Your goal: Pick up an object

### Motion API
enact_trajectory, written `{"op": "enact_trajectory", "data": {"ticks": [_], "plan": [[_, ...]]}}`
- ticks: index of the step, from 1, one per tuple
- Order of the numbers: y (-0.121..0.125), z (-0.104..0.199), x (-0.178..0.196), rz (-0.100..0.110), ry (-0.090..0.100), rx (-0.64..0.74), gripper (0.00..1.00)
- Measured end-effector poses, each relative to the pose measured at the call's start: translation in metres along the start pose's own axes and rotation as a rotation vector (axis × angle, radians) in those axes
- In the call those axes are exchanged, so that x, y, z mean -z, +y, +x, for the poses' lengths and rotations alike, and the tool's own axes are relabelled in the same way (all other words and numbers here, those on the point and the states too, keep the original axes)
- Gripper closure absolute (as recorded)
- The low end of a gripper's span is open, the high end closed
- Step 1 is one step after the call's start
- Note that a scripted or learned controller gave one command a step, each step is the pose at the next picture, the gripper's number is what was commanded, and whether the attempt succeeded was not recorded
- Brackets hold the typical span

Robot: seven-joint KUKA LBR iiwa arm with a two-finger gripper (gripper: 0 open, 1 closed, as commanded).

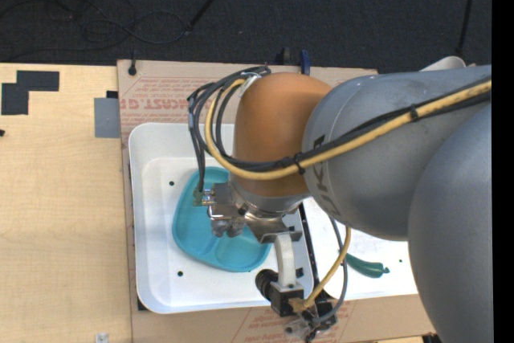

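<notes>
A flat, rounded teal object [210,241] lies in the left white bin [152,173], towards its middle. My gripper [226,227] hangs straight down over the teal object's right part, at or just above its surface. The wrist and the orange band hide the object's upper right side. I cannot see whether anything is held.
A small green object [368,267] lies in the right bin [385,289], partly under the arm. The grey arm covers most of that bin. Brown cardboard [161,92] lies under the bins, and a pale wooden bench top [56,197] stretches to the left.
</notes>
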State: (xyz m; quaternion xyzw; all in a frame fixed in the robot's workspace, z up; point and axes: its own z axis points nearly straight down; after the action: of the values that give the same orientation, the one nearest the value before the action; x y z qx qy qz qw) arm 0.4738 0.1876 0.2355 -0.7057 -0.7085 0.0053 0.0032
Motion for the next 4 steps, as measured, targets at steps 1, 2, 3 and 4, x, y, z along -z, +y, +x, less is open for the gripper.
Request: {"op": "enact_trajectory", "data": {"ticks": [1,2,3,4], "plan": [[0.009,0.019,0.017,-0.009,0.002,-0.002,1.0],[0.001,-0.014,0.059,-0.011,0.002,-0.005,1.0],[0.001,0.02,0.069,-0.009,0.002,0.0,1.0],[0.001,0.028,0.087,-0.009,0.002,-0.002,1.0]]}}
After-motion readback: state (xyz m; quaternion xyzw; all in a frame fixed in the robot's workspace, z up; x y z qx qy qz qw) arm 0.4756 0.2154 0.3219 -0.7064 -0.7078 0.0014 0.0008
